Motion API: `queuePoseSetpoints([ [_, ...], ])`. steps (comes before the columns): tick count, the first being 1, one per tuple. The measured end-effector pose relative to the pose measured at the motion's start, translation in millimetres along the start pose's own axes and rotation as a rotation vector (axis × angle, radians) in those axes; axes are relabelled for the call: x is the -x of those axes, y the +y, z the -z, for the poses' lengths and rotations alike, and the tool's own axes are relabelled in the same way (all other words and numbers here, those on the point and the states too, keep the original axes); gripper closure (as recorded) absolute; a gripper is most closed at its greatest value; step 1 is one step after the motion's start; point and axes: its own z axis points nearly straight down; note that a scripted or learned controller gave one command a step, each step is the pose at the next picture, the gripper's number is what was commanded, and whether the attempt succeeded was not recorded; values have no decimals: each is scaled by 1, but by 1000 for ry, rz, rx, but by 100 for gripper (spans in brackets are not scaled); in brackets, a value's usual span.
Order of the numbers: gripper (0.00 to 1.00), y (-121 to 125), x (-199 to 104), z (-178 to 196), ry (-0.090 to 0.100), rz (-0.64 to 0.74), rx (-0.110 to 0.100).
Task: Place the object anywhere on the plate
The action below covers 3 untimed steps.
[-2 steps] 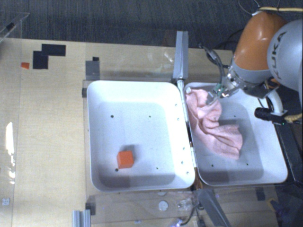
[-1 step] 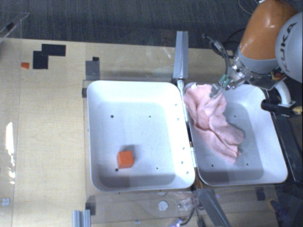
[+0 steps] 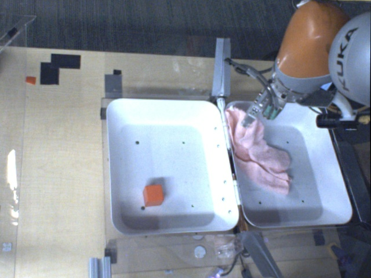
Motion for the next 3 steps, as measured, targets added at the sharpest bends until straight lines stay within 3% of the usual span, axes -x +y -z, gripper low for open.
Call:
queuePoseSetpoints([
  [1,100,27,-31,2,-1,400,2],
  [2,100,59,-71,-10,-1,636,3],
  [3,100,92,-121,-5,1,637,3],
])
